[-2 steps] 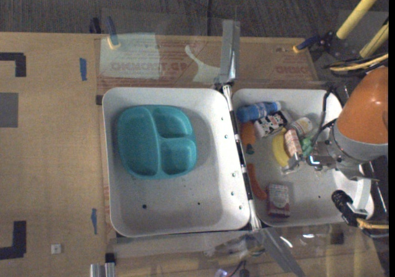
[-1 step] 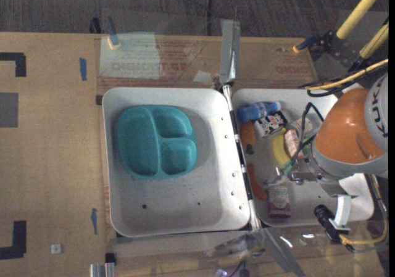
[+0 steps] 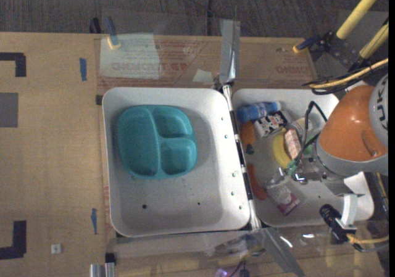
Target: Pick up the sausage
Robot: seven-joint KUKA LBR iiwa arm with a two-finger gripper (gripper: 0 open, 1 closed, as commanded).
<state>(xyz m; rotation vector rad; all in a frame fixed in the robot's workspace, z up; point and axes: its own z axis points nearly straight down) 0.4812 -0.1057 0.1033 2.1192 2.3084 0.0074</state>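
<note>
Overhead slanted view of both bins

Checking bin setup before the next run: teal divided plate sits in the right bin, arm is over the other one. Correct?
Not quite. The camera view shows the teal plate in the left bin, not the right. The arm is over the right bin, among the clutter there.

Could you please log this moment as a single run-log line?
arm over right bin | tool low among clutter | sausage by left wall, ungrasped | left bin: teal tray
</note>
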